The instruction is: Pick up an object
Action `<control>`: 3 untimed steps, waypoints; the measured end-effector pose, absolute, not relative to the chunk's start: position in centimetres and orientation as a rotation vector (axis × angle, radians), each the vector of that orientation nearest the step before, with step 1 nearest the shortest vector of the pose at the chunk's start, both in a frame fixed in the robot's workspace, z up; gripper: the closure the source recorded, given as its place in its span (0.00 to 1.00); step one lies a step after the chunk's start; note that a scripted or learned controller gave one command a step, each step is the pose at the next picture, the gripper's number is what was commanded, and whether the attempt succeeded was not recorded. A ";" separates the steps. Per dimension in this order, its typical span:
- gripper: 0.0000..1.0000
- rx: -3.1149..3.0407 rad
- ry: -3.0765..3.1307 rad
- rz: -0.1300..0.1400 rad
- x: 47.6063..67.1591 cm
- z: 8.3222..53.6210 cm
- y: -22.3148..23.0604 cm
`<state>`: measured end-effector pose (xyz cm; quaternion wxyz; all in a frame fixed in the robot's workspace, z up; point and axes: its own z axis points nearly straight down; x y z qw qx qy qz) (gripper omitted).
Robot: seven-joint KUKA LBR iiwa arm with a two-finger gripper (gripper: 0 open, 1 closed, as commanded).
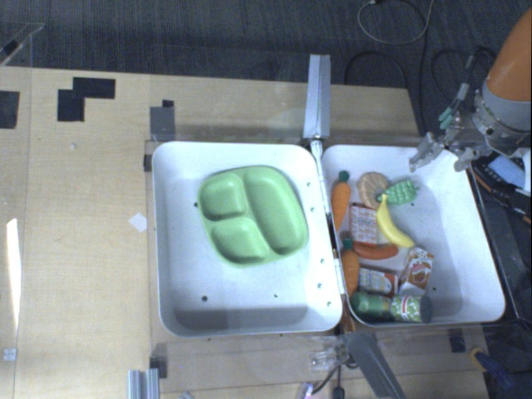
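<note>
In the right white bin (pixel 486 293), lower right of the frame, we see the things that could be picked up, crowded against its left wall. A yellow plastic banana (pixel 391 224) lies near the middle of the heap, its upper end touching a small green knobbly toy (pixel 401 192). Just left of that sits a round tan piece like a bun (pixel 371 186). Along the left wall lie two orange toy carrots, one above (pixel 340 204) and one below (pixel 350 268). Between them and the banana we make out a small printed packet (pixel 363 223), an orange-red piece (pixel 378 251) and two more printed cartons (pixel 376 281) (pixel 416 269). At the bin's lower edge a green labelled can (pixel 391 307) lies on its side.

The left white bin (pixel 179 306) holds a light green plastic tray with three compartments (pixel 253 214), set slightly askew near its centre.

The gripper (pixel 434 150) hangs over the right bin's upper right corner, well apart from the toys, with nothing between its fingers; we cannot tell whether they are spread or closed. The grey arm with its orange band (pixel 511 69) enters from the upper right.
</note>
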<state>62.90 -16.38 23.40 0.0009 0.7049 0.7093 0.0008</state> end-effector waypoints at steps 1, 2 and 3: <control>0.00 2.277 2.146 0.017 59.0 10.5 -12.0; 1.00 2.275 2.148 0.025 59.2 11.5 -11.8; 1.00 2.350 2.081 0.004 63.2 23.1 -6.2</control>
